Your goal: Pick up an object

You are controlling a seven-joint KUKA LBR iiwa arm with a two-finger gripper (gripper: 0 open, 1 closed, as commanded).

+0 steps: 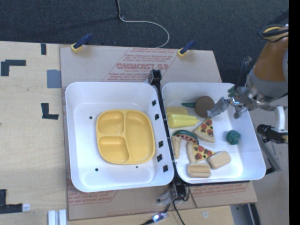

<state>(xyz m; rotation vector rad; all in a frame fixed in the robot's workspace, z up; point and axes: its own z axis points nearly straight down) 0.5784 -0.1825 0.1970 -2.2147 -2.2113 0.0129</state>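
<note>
Brown disc [204,106] just beside gripper [226,108]

Yellow divided plate [125,136] in white left bin [79,125]; red-dotted pizza slices [206,130], teal ball [233,136], brown disc [204,106], tan bread pieces [219,160].

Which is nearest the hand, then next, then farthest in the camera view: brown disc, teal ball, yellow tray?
From the hand:
1. Brown disc, just left of it in the right bin.
2. Teal ball, below it in the same bin, a bit farther.
3. Yellow tray, far off in the left bin.
</note>
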